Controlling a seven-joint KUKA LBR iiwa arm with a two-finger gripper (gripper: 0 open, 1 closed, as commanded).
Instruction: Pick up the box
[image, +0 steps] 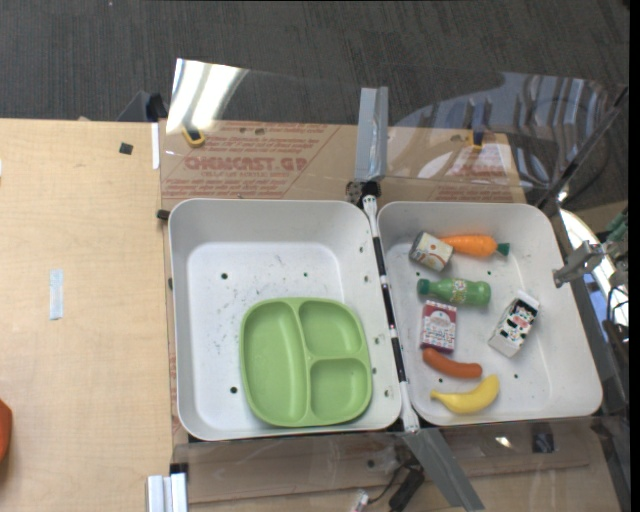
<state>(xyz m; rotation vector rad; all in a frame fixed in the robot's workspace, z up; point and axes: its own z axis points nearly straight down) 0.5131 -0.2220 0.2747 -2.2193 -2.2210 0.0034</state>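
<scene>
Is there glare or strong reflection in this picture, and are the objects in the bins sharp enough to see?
Camera view: bright glare on the clear panel behind the left bin, fainter reflections at upper right; the light in both bins is even, with soft shadows; the red box is recognisable, but its print is too blurred to read.

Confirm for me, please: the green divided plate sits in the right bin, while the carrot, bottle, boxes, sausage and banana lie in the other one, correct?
Not quite: the camera view shows the green divided plate in the left bin. The carrot, bottle, boxes, sausage and banana do lie in the other one.
</scene>
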